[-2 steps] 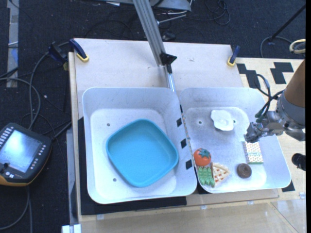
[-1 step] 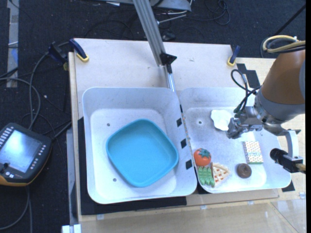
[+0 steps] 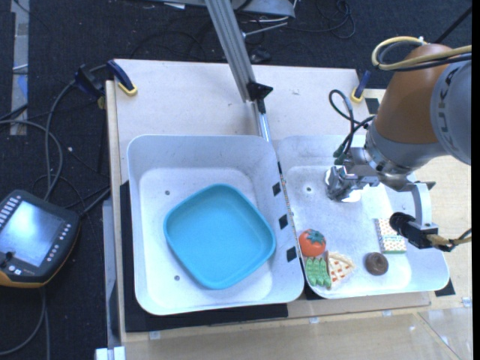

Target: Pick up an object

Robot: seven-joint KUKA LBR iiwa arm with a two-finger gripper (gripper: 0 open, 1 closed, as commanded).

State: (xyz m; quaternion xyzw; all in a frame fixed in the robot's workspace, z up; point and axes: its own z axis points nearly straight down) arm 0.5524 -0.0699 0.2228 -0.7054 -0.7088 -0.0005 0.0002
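My gripper (image 3: 343,187) hangs over the upper middle of the right bin (image 3: 300,172), pointing down toward bare bin floor. Near the bin's front edge lie a red tomato (image 3: 313,241), a green vegetable piece (image 3: 318,270) and a pizza-slice toy (image 3: 341,267). A brown round piece (image 3: 376,263) sits to their right, and a small patterned block (image 3: 390,236) lies beyond it by the arm's black bracket. All these objects are below and apart from the gripper.
The left bin (image 3: 150,163) holds a blue square plate (image 3: 218,235). A slanted metal pole (image 3: 232,40) crosses the bench at the back. Cables and a teach pendant (image 3: 30,237) lie off the bench to the left.
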